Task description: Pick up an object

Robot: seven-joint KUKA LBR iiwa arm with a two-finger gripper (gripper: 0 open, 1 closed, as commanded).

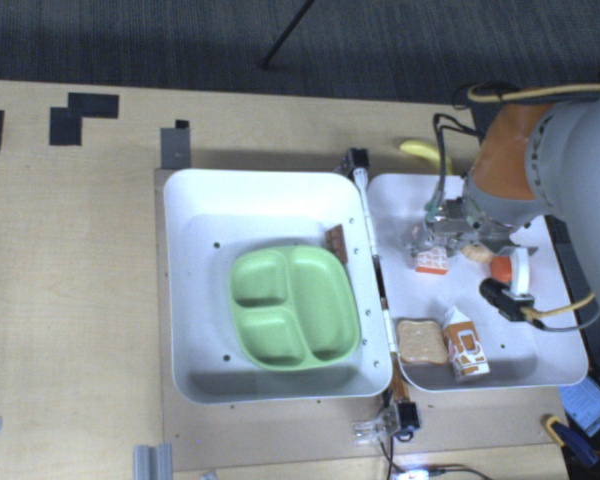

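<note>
While the arm (565,158) reaches in from the right, I see its gripper (442,236) low over the right bin (400,203), near that bin's far left corner, directly above a small red-and-white packet (432,260). Whether the packet is actually clamped I cannot tell from this angle. Just right of the packet lie a small tan lump (476,252) and a red piece (501,266), partly under the wrist. At the right bin's near edge a slice of brown bread (421,341) lies flat, touching a small orange-and-white carton (465,347) tipped on its side beside it. A yellow banana-like piece (419,150) lies outside that bin, beyond its far edge. The left bin (195,268) holds a green three-compartment tray (294,306) toward its near right part, and a small brown block (334,238) leans near its right wall.
</note>
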